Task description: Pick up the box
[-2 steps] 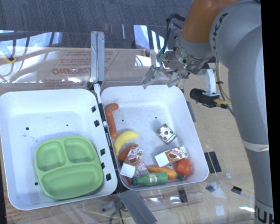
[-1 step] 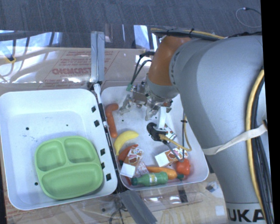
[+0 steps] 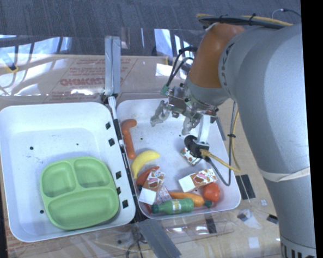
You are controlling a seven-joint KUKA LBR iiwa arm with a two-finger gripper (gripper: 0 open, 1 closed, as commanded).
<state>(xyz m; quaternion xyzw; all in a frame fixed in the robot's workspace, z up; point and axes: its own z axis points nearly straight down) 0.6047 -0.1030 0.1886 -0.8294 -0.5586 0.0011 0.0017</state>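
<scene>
Two fingers point(image 3: 159, 115) of my claw point(image 3: 173, 119) stand spread well apart, and nothing sits between them; the claw has hold of nothing. It hangs over the right bin point(image 3: 224, 149), up and to the right of the banana point(image 3: 144, 160), near the bin's far wall. My grey arm point(image 3: 269, 108) comes in from the right, with its orange band point(image 3: 214, 57) just above the wrist.

Right of the banana, and nearer to me than the claw, lies the small box point(image 3: 190, 155), tilted on the bin floor, apart from both fingers. A black part that I cannot make out sits just above it.

Below the banana and touching it is a red and white carton point(image 3: 152, 178); a second carton point(image 3: 199, 179) lies to the banana's lower right. Further down from the banana are a carrot point(image 3: 186, 197), a green bottle point(image 3: 174, 206) lying on its side, and a tomato point(image 3: 211, 192) at the far lower right.

Up and to the left of the banana a sausage point(image 3: 129, 137) lies along the bin's left wall.

Left of the banana, across the wall, the left bin point(image 3: 20, 134) bears a green divided plate point(image 3: 79, 192).
</scene>
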